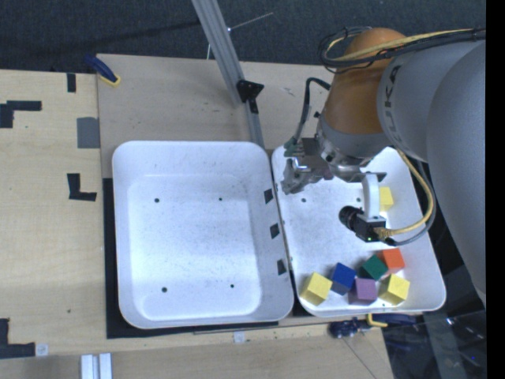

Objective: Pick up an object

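Observation:
Several small blocks lie in the right bin [319, 235], clustered at its near edge: a yellow block [316, 288], a blue block [343, 277], a purple block [364, 290], a green block [373, 268], an orange block [391, 259] and another yellow block [398, 288]. One more yellow block [385, 197] sits by the right wall, partly behind the arm. My gripper [295, 177] hangs over the far left corner of the right bin, well away from the cluster. I see no block at its tip.
The left bin [189, 145] stands next to the right one, sharing a raised middle rim. A slanted metal pole [215, 30] rises behind the bins. The grey arm and its cables cover the right bin's far right side.

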Action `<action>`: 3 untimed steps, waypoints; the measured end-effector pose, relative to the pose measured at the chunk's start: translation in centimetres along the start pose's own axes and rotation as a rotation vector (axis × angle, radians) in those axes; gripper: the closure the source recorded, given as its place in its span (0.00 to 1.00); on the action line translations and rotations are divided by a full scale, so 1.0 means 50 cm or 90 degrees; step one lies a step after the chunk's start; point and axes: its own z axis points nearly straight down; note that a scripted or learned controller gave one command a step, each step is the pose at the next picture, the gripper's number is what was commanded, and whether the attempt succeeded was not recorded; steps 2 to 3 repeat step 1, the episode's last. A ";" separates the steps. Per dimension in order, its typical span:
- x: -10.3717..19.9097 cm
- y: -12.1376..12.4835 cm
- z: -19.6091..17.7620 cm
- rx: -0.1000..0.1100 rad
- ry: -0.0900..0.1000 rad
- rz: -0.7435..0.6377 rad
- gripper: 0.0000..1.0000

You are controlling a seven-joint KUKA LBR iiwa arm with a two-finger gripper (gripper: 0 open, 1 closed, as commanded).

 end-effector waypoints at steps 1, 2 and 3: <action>0.104 0.029 0.012 0.001 0.000 0.000 1.00; 0.104 0.029 0.012 0.001 0.000 0.000 1.00; 0.104 0.029 0.012 0.001 0.000 0.000 1.00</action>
